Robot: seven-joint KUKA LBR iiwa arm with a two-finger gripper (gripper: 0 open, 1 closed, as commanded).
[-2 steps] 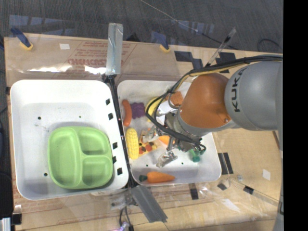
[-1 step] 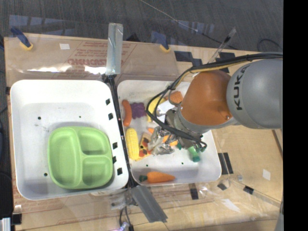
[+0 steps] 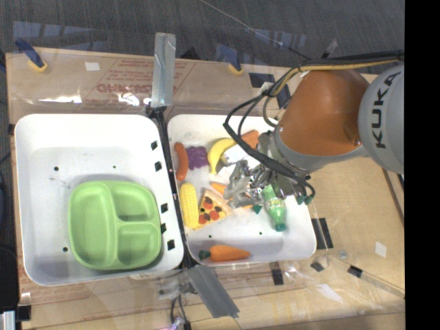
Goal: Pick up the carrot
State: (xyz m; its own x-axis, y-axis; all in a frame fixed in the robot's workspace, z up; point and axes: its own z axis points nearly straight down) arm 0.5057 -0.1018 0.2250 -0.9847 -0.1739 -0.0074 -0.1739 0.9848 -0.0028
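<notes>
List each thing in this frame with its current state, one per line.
carrot: lying flat at the right bin's front edge, untouched
claw: low over the middle of the right bin, away from the carrot
corn: lying along the right bin's left wall
banana: lying near the back
green bottle: on its side
green tray: flat in the left bin

Two white bins are sitting side by side on the bench: the left bin (image 3: pixel 34 184) and the right bin (image 3: pixel 302 243). One green divided plate (image 3: pixel 115 223) is lying in the left bin. In the right bin are lying one carrot (image 3: pixel 225 254) near its front edge, one corn cob (image 3: pixel 188 205), one pizza slice (image 3: pixel 211 210), one sausage (image 3: pixel 181 161), one purple grape bunch (image 3: pixel 197 157), one banana (image 3: pixel 220 152) and one green bottle (image 3: pixel 276 210). One more orange piece (image 3: pixel 250 139) is showing near the back edge, its kind unclear.
</notes>
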